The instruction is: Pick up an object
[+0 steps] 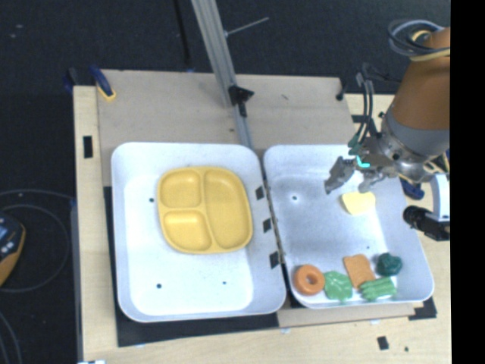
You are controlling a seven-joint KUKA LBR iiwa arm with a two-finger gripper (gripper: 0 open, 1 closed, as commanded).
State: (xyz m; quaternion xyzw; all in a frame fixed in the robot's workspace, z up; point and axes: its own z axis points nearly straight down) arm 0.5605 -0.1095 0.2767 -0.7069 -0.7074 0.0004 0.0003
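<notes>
While grey arm with orange band is reaching in from right, two shallow white plastic bins are sitting side by side on bench. Left bin is carrying yellow three-compartment plate. Right bin is carrying pale yellow block mid-bin; orange ring, orange slab, light green pieces, dark green lump are clustering along near edge. Gripper is hovering just above yellow block, fingers spread, gripping nothing.
</notes>
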